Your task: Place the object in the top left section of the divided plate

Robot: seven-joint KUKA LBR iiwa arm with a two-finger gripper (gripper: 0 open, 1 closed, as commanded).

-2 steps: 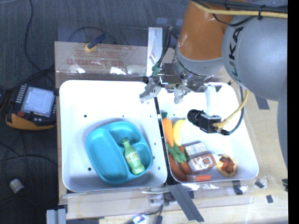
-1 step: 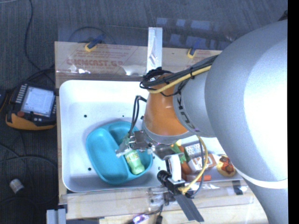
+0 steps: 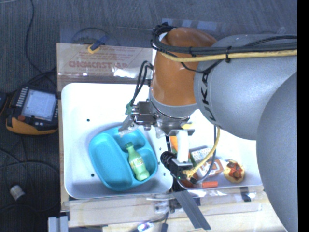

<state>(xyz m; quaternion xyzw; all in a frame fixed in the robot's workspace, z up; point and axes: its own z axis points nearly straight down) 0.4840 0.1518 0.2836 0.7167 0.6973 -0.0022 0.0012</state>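
In left bin (image 3: 77, 129), blue plate (image 3: 108, 161) w/ green bottle (image 3: 136, 164) near front wall; claw (image 3: 161, 135) state unclear.

1. The plate (image 3: 108, 161) looks like smooth blue plastic with a soft sheen.
2. The bottle (image 3: 136, 164) is glossy green plastic.
3. The bin (image 3: 79, 100) is smooth, shiny white plastic.
4. The arm (image 3: 251, 86) has a matt grey shell and a satin orange band (image 3: 178, 66).
5. The floor (image 3: 58, 8) is rough, dark carpet.
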